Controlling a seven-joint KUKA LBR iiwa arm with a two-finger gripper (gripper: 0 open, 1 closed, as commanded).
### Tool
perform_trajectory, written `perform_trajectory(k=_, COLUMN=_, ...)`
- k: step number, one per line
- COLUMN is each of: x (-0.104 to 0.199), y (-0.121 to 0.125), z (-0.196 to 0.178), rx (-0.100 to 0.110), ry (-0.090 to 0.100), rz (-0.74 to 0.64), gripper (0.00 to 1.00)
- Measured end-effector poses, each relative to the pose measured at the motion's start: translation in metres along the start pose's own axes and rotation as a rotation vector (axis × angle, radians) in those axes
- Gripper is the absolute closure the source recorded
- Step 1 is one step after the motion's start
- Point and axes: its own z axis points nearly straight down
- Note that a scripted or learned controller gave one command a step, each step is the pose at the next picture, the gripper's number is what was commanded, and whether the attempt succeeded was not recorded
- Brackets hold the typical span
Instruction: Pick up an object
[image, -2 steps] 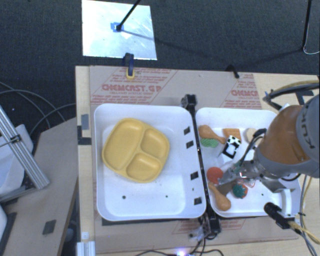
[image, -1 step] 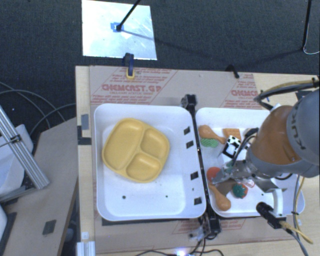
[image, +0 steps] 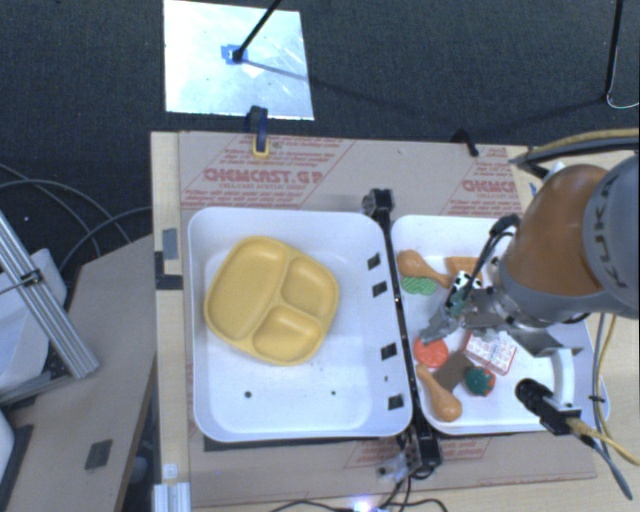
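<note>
Nearest the lens, the arm (image: 560, 240) is seen reaching in from the right, its orange band raised above the right bin (image: 440, 226). The wrist is bent down over the bin's middle, presumably so that the gripper (image: 446, 322) can be brought onto the toys from above.

The toys are scattered loosely in this bin, apparently as a mixed pile to pick from. A red piece (image: 432, 352) lies just below the gripper, and a brown block (image: 453, 372), a teal ball (image: 478, 382) and a tan drumstick (image: 441, 396) are grouped beside it. A printed packet (image: 491, 351) lies partly under the wrist. A second drumstick (image: 418, 266) and a green piece (image: 420, 285) are found near the far rim.

The left bin (image: 300, 405) is taken up by a yellow tray (image: 270, 298), set well apart from the toys. Both bins rest on the tabletop (image: 300, 172).

How far the gripper is open cannot be told, since its tip is blurred against the clutter. Nothing can be confirmed as held. It is placed close above the red piece, which is judged the likeliest object to be picked; whether contact has been made cannot be told.
</note>
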Motion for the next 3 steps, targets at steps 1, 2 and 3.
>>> perform_trajectory(k=1, x=0.011, y=0.061, z=0.005, rx=0.004, ry=-0.002, rz=0.002, gripper=0.0)
perform_trajectory(k=2, x=-0.026, y=-0.005, z=0.005, rx=0.013, ry=-0.002, rz=0.013, gripper=0.0)
perform_trajectory(k=3, x=0.089, y=-0.002, z=0.005, rx=0.009, ry=0.002, rz=-0.006, gripper=0.0)
